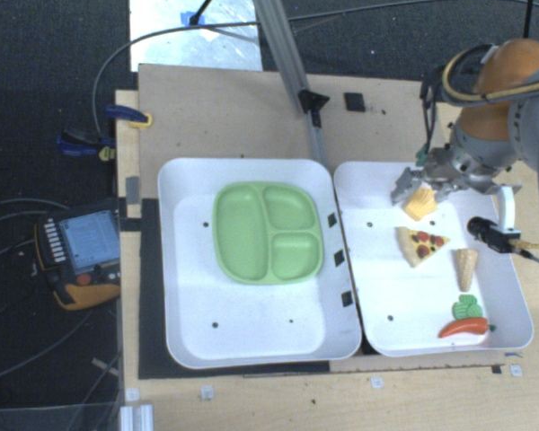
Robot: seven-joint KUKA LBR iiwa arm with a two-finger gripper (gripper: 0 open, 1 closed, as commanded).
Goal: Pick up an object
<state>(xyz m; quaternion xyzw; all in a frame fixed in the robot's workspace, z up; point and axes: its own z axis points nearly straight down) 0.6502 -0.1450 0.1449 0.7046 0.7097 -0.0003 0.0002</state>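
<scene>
At the far left of the frame a blue-screened handheld pendant with an orange casing (pixel 81 257) lies among black cables on the dark floor, with blue and yellow clamps (pixel 117 128) gripping the upper left edge of the tan bench board (pixel 225 106). The left shallow white bin (pixel 251 330) sits at the centre of the frame and holds a pale green plastic plate divided into three compartments (pixel 268 232), lying flat towards the bin's upper half. A grey metal pole (pixel 283 43) slants down from the top of the frame to a black bracket just above the seam between the bins. The right shallow white bin (pixel 377 268) touches the left one along that seam. In its upper part lies a yellow wedge of toy cheese (pixel 421 205), and the grey two-finger gripper (pixel 419 185) hangs right over it at the upper right, its fingers spread on either side of the wedge's top rather than closed on it. Just below sits a toy pizza slice with red toppings (pixel 420 243), then a tan cone-shaped toy (pixel 466 266) to its right, and near the lower right corner a green leafy toy (pixel 467 308) touching a red-orange sausage-shaped toy (pixel 463 329). These crowd the bin's right half, the pizza slice nearest the cheese
</scene>
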